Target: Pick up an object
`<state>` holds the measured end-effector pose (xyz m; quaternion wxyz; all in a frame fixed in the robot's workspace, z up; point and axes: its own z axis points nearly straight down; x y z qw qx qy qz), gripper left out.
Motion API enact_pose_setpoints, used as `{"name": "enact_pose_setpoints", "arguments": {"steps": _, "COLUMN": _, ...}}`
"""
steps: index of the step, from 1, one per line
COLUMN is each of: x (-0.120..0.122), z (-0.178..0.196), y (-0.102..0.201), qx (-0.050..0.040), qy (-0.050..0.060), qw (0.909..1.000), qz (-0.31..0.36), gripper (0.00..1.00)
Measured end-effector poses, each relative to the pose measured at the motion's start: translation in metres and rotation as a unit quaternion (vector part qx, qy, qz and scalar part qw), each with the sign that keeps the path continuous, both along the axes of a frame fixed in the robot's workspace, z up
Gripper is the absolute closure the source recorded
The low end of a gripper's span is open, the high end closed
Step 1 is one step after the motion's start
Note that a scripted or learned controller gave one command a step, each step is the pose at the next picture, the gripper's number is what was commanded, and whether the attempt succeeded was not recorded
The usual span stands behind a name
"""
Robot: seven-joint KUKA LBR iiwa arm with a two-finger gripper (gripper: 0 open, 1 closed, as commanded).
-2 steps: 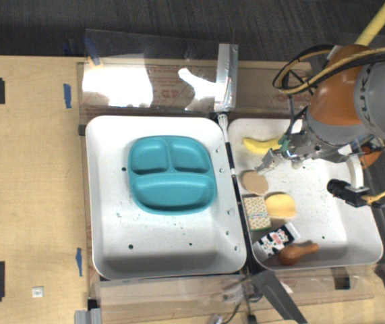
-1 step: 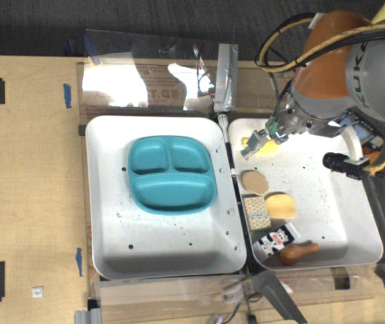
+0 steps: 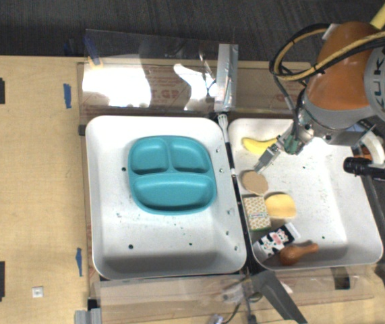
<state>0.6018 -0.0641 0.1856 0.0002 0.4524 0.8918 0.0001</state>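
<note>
Smooth teal plastic tray (image 3: 172, 173); glossy white plastic bins (image 3: 111, 241).

The grey arm (image 3: 354, 79), orange-banded above the wrist, reaches in from the right, its tool (image 3: 268, 158) angled down and leftward.

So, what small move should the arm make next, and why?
Probably a short descent straight down. The gripper hangs in the right bin, tilted, just above the round brown piece and beside the banana. Nothing shows in its grasp yet, and the brown piece lies closest beneath it.
</note>
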Motion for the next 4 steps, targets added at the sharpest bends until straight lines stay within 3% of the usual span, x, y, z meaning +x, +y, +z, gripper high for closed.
{"name": "enact_pose_setpoints", "arguments": {"steps": 1, "x": 0.034, "z": -0.032, "y": -0.058, "qx": -0.0010, "qy": 0.000, "qw": 0.9996, "qz": -0.027, "gripper": 0.00}}
{"name": "enact_pose_setpoints", "arguments": {"steps": 2, "x": 0.056, "z": -0.095, "y": -0.032, "qx": 0.0005, "qy": 0.002, "qw": 0.9983, "qz": -0.058, "gripper": 0.00}}
{"name": "enact_pose_setpoints", "arguments": {"steps": 3, "x": 0.067, "z": 0.007, "y": 0.030, "qx": 0.0009, "qy": -0.008, "qw": 0.9996, "qz": -0.028, "gripper": 0.00}}
{"name": "enact_pose_setpoints", "arguments": {"steps": 4, "x": -0.013, "z": 0.000, "y": -0.002, "qx": -0.0003, "qy": -0.001, "qw": 0.9987, "qz": 0.051, "gripper": 0.00}}
